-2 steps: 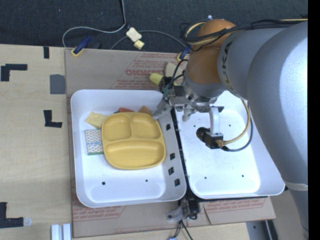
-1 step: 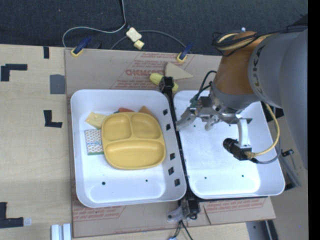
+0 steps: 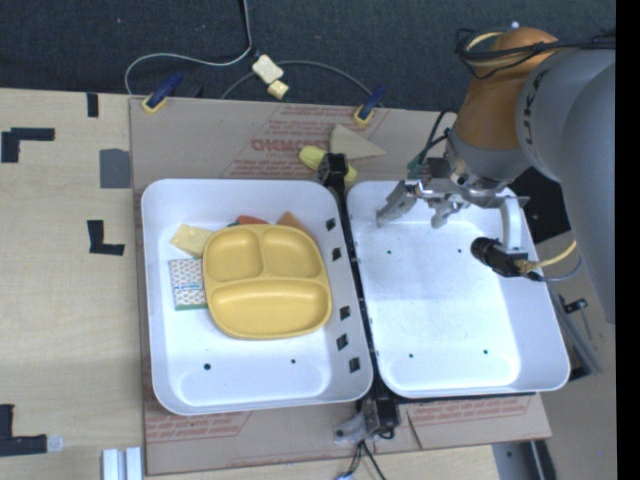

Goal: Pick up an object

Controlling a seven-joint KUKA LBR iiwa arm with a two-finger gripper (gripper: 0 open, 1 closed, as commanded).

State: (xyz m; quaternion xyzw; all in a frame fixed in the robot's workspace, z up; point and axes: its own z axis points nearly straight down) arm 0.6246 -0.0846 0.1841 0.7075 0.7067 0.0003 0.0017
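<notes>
Nearest us, we note the left bin [image 3: 170, 368] on the surface [image 3: 60, 298]; in it lies a yellow divided tray [image 3: 267, 280], the likeliest thing to pick. The tray covers most of a patterned card [image 3: 186, 284] at its left edge, a pale yellow piece [image 3: 190, 238] and an orange piece [image 3: 290, 220] at its far edge. The right bin [image 3: 460, 338] sits beside it, black clips [image 3: 345, 313] between them. Farther back, the claw [image 3: 420, 203] hangs over the right bin's far edge, fingers spread wide, nothing between them, well apart from the tray.
</notes>
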